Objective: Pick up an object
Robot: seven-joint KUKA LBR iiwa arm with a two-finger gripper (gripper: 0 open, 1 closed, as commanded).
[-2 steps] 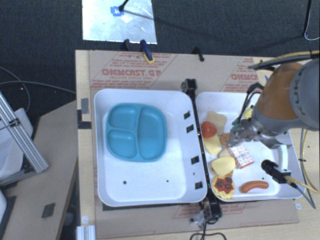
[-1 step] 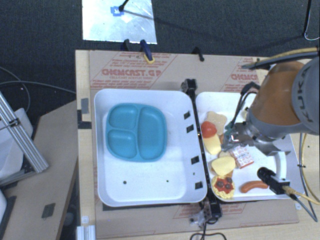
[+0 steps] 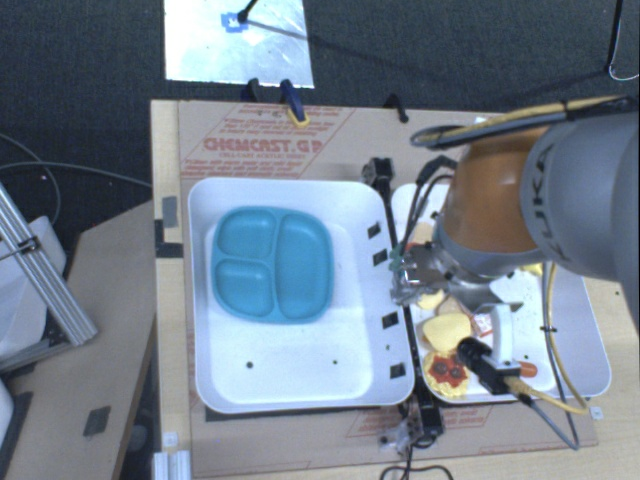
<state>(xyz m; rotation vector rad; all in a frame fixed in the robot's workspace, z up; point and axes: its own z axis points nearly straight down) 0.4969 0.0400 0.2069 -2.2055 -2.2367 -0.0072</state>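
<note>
Grey arm [image 3: 560,188] from the right, orange-banded wrist bent steeply down.

Blue divided plate [image 3: 271,264] in the left white bin [image 3: 300,373]; foil sheet [image 3: 238,28] beyond the bench.

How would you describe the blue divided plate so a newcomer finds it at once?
Start at the left white bin, away from the arm. The blue divided plate lies flat in its upper half. It is the only turquoise thing there, with three compartments, unlike the small yellow and red items in the right bin.
</note>
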